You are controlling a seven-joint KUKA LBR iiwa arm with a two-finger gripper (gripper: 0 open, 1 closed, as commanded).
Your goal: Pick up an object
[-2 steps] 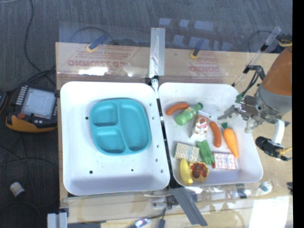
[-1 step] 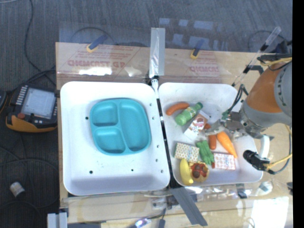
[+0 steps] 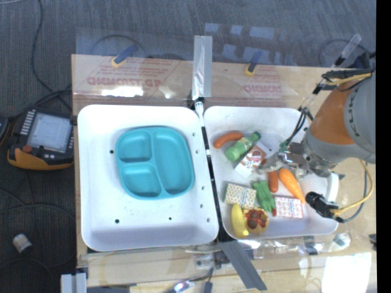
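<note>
The right bin [image 3: 275, 116] holds several toy foods. An orange carrot [image 3: 291, 184] lies at the right, with a small orange piece [image 3: 273, 182] and a green vegetable [image 3: 264, 195] beside it. Further left are an orange sausage [image 3: 227, 138], a green bottle [image 3: 241, 148] and a red-and-white packet [image 3: 255, 158]. Along the front lie a cracker [image 3: 240, 195], a banana [image 3: 238, 220], a red fruit [image 3: 257, 219] and a pink wafer pack [image 3: 288, 207]. My gripper [image 3: 292, 161] is low in this bin, just behind the carrot's upper end and to the right of the packet.
The left bin [image 3: 98, 163] holds a blue divided plate [image 3: 154, 162]. The arm's orange band [image 3: 333, 121] and a black cable [image 3: 324, 205] hang over the right bin's right wall. A handheld controller [image 3: 41, 140] lies on the floor at the left.
</note>
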